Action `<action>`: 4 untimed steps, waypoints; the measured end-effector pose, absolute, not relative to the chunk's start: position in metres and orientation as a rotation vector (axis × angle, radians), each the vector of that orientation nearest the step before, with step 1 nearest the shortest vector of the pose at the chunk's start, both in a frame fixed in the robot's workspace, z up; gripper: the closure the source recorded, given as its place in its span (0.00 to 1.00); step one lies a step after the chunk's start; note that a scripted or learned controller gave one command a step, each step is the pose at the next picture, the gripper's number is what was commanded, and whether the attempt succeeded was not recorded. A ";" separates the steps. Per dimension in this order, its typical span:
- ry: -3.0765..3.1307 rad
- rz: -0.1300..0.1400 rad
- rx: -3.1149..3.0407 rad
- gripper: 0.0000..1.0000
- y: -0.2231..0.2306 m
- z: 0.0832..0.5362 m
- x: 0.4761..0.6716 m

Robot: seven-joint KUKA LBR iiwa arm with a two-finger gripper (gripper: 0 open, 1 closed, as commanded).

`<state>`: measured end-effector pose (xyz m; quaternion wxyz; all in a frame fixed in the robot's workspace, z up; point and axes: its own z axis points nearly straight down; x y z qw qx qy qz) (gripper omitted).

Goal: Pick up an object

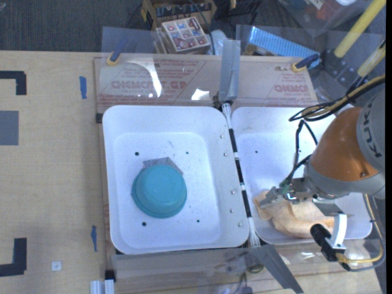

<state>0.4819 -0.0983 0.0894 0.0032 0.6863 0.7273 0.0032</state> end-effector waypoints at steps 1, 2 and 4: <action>2.274 0.014 2.153 1.00 -0.099 0.100 0.483; 2.274 0.014 2.153 0.00 -0.099 0.100 0.483; 2.347 0.012 2.069 1.00 -0.098 0.100 0.500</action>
